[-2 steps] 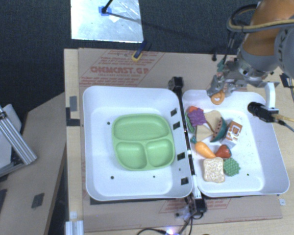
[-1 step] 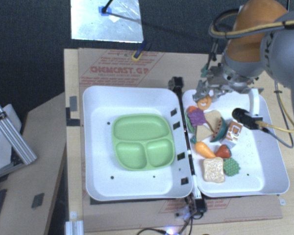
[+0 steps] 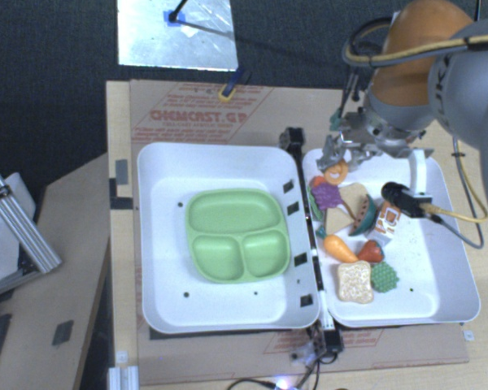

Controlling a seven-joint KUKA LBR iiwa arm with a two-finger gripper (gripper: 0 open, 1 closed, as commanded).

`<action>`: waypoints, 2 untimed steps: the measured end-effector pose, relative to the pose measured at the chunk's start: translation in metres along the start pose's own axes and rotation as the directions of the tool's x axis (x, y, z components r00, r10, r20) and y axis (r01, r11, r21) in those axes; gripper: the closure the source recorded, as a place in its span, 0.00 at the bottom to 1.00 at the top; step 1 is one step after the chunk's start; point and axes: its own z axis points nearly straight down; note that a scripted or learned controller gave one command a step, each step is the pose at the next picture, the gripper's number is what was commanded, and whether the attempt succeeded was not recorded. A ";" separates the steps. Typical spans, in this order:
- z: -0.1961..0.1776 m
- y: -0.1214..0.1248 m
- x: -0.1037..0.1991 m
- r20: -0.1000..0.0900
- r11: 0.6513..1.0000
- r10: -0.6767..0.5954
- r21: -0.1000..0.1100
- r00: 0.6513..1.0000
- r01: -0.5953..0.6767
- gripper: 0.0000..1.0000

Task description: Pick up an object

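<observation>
A: Where is the gripper (image 3: pixel 338 154) now?
B: Low over the far left corner of the right bin (image 3: pixel 451 295), right above a small orange ring-shaped toy (image 3: pixel 336 171). Whether it is parted or closed I cannot tell, and nothing shows clearly gripped.
A: And the objects to pick from?
B: All in that right bin: a purple piece (image 3: pixel 326 195) just beside the ring, then a carrot (image 3: pixel 339 248), a slice of toast (image 3: pixel 355 282), a green leafy piece (image 3: pixel 384 277) and a small carton (image 3: pixel 387 219) nearer the middle. The left bin (image 3: pixel 159 299) holds a green divided plate (image 3: pixel 236 234).
A: So which step is this?
B: I judge it the reach or descent onto the ring, not yet a lift.
A: What does the next move need?
B: A centred closure on the ring without snagging the purple piece or the bin wall, then a straight rise.
</observation>
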 end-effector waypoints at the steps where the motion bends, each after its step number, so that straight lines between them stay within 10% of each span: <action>1: 0.015 -0.009 -0.010 0.001 1.000 0.005 0.000 1.000 -0.005 1.00; 2: -0.001 -0.004 0.001 0.000 1.000 0.001 -0.002 1.000 -0.001 1.00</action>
